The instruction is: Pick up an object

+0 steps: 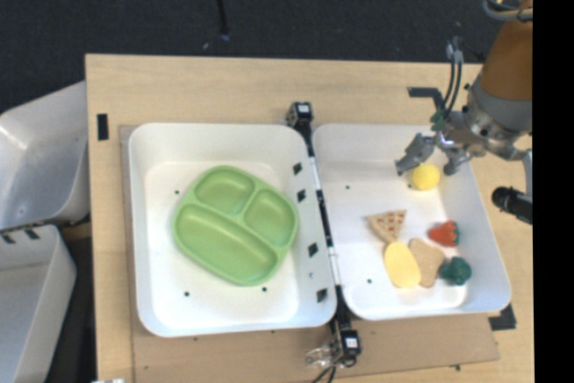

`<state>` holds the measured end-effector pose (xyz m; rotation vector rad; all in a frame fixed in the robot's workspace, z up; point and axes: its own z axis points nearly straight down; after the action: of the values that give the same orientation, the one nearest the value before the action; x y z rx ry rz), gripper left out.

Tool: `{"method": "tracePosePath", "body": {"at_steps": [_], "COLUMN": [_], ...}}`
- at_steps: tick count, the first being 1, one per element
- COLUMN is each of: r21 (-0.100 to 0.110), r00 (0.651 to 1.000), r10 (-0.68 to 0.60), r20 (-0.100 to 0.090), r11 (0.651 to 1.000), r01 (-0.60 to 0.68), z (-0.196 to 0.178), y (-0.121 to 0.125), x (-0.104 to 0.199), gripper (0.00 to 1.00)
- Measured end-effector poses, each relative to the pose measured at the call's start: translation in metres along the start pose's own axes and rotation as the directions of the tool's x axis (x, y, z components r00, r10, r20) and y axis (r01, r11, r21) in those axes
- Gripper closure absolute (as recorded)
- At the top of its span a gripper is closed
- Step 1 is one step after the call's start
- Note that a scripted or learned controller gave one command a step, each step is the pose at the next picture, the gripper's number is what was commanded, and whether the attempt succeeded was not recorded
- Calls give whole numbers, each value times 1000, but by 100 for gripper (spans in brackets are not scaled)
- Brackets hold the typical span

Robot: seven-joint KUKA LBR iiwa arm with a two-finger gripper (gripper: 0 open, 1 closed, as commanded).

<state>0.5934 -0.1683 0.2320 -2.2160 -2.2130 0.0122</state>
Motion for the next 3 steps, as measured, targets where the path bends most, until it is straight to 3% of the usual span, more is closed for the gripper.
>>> {"method": "tracePosePath", "body": {"at_steps": [1,3], "r21": [-14,-10], "r00": [1000,1000], "r10": [-2,-4], "r20": [2,3], "r11": [1000,1000], "r01": [2,4], "z": [-8,90], "y": [3,10], "x": [0,4], "gripper": [0,0]}}
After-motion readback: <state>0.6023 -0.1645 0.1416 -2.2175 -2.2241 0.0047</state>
